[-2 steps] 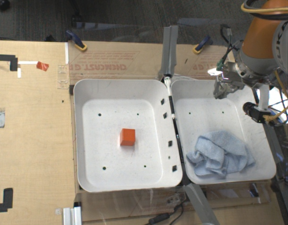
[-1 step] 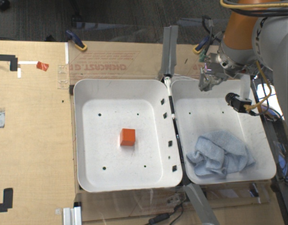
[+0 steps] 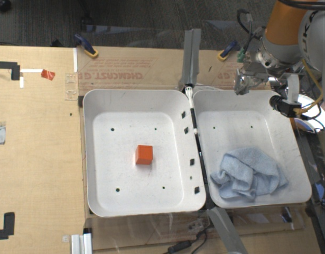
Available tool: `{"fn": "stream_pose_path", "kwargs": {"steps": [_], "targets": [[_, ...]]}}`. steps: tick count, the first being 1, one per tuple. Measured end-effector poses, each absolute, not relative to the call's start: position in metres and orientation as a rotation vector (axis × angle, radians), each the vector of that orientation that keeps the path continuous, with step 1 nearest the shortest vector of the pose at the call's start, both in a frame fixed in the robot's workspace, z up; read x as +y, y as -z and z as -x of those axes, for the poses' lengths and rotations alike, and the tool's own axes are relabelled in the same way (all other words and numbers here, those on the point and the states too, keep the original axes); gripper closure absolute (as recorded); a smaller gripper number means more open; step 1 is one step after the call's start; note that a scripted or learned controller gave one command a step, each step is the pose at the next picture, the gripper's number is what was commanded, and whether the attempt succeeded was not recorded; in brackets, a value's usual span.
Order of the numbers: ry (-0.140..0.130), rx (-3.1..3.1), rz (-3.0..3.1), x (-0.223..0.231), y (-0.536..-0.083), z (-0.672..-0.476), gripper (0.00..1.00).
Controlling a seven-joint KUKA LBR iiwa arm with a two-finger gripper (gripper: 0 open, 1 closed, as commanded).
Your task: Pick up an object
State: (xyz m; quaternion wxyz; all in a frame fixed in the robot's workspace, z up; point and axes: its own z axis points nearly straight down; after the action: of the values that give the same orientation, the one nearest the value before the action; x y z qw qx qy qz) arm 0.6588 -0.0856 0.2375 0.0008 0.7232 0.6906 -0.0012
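At the far left of the frame lies a tan board [image 3: 35, 142] with a small red tag [image 3: 47, 74] near its upper edge and black brackets [image 3: 8, 69] at its upper and lower left. Right of it, in the middle of the picture, sits the left white bin [image 3: 99, 194], and an orange-red block [image 3: 144, 155] rests flat on its floor, slightly below and left of the bin's centre, apart from every wall. A grey divider strip [image 3: 191, 57] rises between the two bins at the top. The right white bin [image 3: 231, 115] touches the left one along their shared edge, and a crumpled pale blue cloth [image 3: 249, 173] is bunched in its lower right part, against the near wall. In the upper right of the frame the grey arm with its orange band [image 3: 289, 15] hangs over the far rim of the right bin, and the gripper [image 3: 245, 83] sits just above that rim, well apart from both cloth and block. Whether it is spread or pressed together cannot be told from here; nothing is seen in it.
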Motion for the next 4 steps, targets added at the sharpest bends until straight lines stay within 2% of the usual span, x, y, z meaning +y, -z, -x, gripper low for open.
{"fn": "stream_pose_path", "kwargs": {"steps": [1, 2, 3, 4], "targets": [[0.003, 2.225, -2.214, -0.101, -0.256, -0.659, 1.0], [0.002, 2.349, -2.082, -0.092, -0.282, -0.659, 1.0], [0.002, 2.598, -1.766, -0.091, -0.305, -0.604, 1.0], [0.003, 2.494, -1.911, -0.078, -0.25, -0.636, 1.0]]}}
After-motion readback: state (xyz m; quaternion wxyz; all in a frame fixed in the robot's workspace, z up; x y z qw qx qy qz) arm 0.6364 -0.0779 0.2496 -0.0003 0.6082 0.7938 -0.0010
